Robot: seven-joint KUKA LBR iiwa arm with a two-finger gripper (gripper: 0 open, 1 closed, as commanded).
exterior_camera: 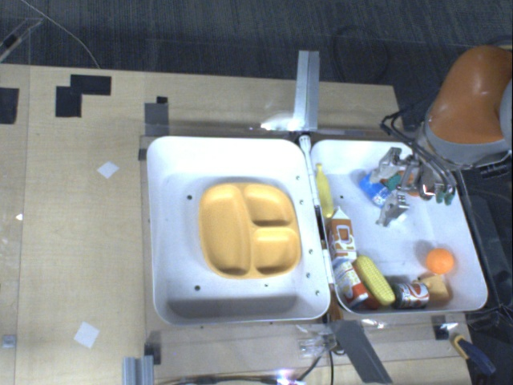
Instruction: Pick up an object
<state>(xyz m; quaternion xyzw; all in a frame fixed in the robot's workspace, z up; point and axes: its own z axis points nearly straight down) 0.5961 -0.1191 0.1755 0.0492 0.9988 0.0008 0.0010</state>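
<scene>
The right bin [473,255] holds a cluster of small items: a round orange ball [439,261] near its right wall, a corn cob [374,279] lying at a slant over a red-labelled can [349,283] at the front edge, a second can [412,294] on its side beside a tan block [437,287], a brown and white carton [341,239] along the left wall, and a yellow banana [323,189] behind it, close to the divider. A blue object [371,189] lies toward the back of this bin, just beside the end effector [394,189]. The end effector hangs low over that back area, its metal parts crowded with cables; whether it is released or clenched cannot be told, and nothing can be seen gripped in it. The grey arm [473,103] reaches in from the right, its orange band above the wrist. The left bin [176,167] carries a yellow compartment tray [248,229] at its middle. Both bins sit on the pale wooden desk [72,239].
</scene>
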